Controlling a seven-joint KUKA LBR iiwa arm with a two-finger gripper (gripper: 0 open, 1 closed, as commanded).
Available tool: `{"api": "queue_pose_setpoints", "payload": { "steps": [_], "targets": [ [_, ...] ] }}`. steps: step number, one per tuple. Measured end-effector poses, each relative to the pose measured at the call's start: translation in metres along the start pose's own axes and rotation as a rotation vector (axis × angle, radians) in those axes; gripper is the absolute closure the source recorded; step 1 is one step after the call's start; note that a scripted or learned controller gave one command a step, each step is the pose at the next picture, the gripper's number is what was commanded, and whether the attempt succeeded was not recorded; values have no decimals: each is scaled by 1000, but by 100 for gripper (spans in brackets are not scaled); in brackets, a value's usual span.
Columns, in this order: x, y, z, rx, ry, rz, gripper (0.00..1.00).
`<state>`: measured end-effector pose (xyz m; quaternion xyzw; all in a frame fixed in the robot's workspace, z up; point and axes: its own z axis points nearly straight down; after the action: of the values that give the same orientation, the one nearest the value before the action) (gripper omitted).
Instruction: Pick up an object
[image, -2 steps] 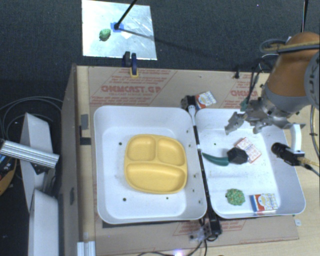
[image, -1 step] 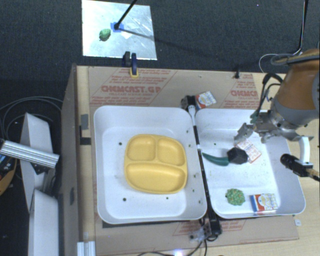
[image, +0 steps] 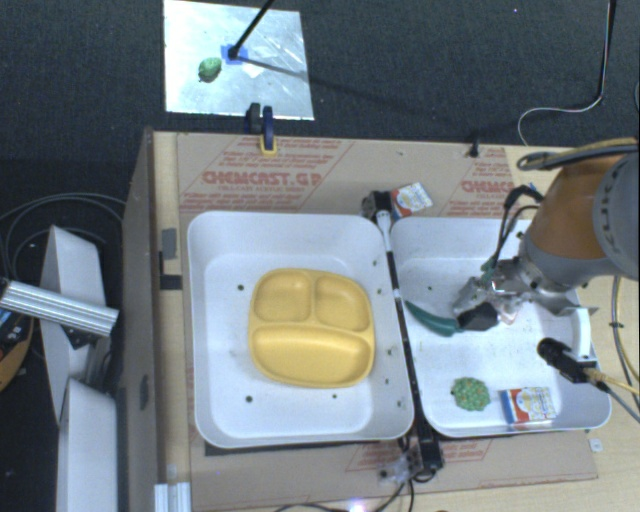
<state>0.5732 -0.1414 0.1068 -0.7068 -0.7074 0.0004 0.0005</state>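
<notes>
Camera view, itemised.

1. Lettering: we read "CHEMCAST GP" in red on the brown sheet (image: 300, 165) under both bins. The print repeats at other angles, partly cut off by the bins.
2. Left bin (image: 215, 330): we count one yellow divided plate (image: 308, 327), three compartments, lying flat near the middle.
3. Right bin (image: 440, 255), three items:
   - teal curved piece (image: 428, 318), by the bin's left wall, its right end running up to the gripper's tip;
   - green knobbly lump (image: 470, 393), near the front edge;
   - small carton (image: 527, 404), red, white and blue, just beside the lump at the front right; its print is too small for us to read.
4. Gripper (image: 482, 308): low over the middle of the right bin, on the grey and orange arm (image: 580, 220). We cannot tell how its jaws stand, nor whether the teal piece is caught between them.
5. Outside the bins: a small orange-and-white packet (image: 410, 198) lies on the brown sheet behind the gap between the bins, label unreadable.
6. Beyond the bench: a silvery sheet (image: 270, 80) bears a small green blob (image: 209, 69).
</notes>
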Motion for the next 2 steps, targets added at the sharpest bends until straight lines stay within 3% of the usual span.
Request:
{"api": "queue_pose_setpoints", "payload": {
  "steps": [1,2],
  "targets": [
    [-32,38,-26,-5,-2,0,0],
    [-1,39,6,-2,0,-3,0]
  ]
}}
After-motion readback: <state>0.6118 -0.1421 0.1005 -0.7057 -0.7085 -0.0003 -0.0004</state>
